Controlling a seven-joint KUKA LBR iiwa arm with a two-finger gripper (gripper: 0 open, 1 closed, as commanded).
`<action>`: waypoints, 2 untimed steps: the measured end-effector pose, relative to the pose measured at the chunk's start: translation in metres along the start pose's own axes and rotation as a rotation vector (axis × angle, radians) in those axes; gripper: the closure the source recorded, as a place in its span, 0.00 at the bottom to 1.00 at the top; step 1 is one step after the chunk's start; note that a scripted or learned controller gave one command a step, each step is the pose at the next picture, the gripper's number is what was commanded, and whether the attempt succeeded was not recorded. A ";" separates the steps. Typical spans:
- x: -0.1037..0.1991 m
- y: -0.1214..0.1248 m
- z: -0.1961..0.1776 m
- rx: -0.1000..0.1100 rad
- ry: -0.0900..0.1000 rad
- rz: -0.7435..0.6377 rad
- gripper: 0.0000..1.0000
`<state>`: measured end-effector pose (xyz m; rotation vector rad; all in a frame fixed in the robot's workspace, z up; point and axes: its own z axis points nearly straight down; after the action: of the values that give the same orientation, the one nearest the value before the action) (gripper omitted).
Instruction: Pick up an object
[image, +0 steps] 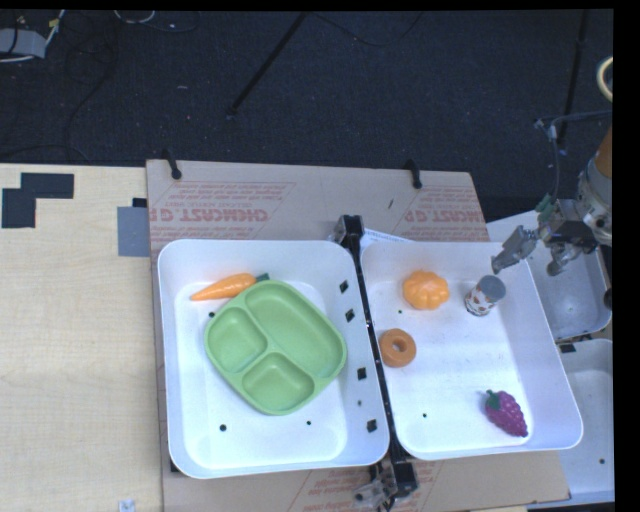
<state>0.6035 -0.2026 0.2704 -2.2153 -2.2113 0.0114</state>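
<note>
The right bin (548, 352) holds an orange lumpy fruit (426, 290), an orange doughnut ring (398, 348), a purple bunch of grapes (506, 412) and a small grey can (484, 296). In the left bin (176, 380) lie a green divided plate (275, 345) and an orange carrot (224, 287). My gripper (526, 264) hovers over the right bin's far right corner, open, with nothing between its fingers. Its left fingertip is just above and to the right of the can.
A black divider (366, 340) runs between the two bins. Both bins rest on a cardboard sheet (300, 205). A light wooden bench top (70, 350) lies to the left, and a grey fixture (578, 300) stands beside the right bin.
</note>
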 end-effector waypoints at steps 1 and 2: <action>0.000 0.002 -0.007 -0.011 -0.002 -0.002 0.00; -0.010 0.001 0.045 -0.007 -0.002 -0.001 0.00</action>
<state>0.6037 -0.2119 0.2252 -2.2180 -2.2173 0.0058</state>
